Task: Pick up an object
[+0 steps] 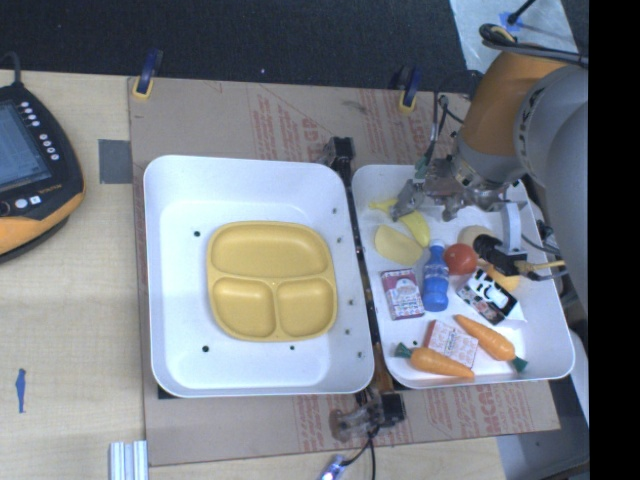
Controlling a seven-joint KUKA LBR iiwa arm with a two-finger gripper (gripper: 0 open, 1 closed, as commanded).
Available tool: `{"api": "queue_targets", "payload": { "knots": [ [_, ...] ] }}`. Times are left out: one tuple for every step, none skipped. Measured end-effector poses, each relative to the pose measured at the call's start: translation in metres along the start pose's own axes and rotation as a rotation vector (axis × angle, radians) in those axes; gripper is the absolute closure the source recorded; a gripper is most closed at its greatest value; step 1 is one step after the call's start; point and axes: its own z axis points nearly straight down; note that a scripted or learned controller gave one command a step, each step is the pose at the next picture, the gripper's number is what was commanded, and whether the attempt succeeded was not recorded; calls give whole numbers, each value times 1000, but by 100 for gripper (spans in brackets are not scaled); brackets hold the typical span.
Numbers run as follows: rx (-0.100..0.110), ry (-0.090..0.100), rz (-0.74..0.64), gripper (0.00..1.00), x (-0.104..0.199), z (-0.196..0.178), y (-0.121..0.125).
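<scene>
While gripper [428, 196] is being hovered over right bin [556, 360] far corner, finger state can't be told. Yellow piece [398, 243] lying just beside it, worth being targeted squarely, blue bottle [435, 278] being avoided.

yellow divided tray [271, 279] in left bin [165, 268]; orange-black pendant [25, 173] at bench's left edge.

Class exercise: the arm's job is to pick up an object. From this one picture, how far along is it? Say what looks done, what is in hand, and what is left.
Done: the arm has reached into the right bin, and the gripper is low over its far end near the yellow pieces. In hand: nothing visibly held. Left: the whole pick; the blue bottle, tomato and carrots lie in the bin, and the yellow tray sits in the left bin.
</scene>
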Motion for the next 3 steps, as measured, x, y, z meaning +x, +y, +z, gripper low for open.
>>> {"api": "queue_targets", "payload": {
  "knots": [
    [5, -1, -4, 0, 26, 6, 0],
    [1, 0, 0, 0, 5, 5, 0],
    [4, 0, -2, 0, 13, 6, -1]
  ]
}}
